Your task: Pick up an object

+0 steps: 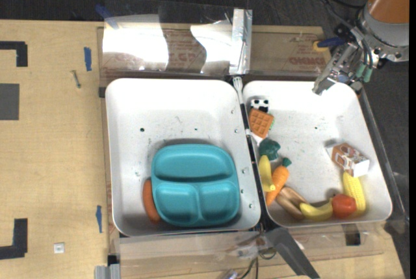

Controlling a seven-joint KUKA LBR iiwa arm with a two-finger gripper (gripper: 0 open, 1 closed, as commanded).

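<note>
My gripper (338,81) hangs over the far right corner of the right bin (305,108), open, with nothing between its fingers. Toy foods lie in that bin. Along its left wall are a black-and-white piece (259,103), a waffle (260,121), a green vegetable (269,149) and a carrot (279,178). Near the front wall lie a tan roll (290,201), a banana (316,209), a red tomato (344,205) and a corn cob (355,188). An orange-and-white box (348,157) sits just beyond the corn. All of them lie well below and in front of the gripper.
The left bin (175,108) holds a teal divided plate (195,183) with an orange item (149,201) partly under its left edge. A clear plastic sheet (175,43) stands behind the bins. Cables (338,8) trail beside the wrist at the top right.
</note>
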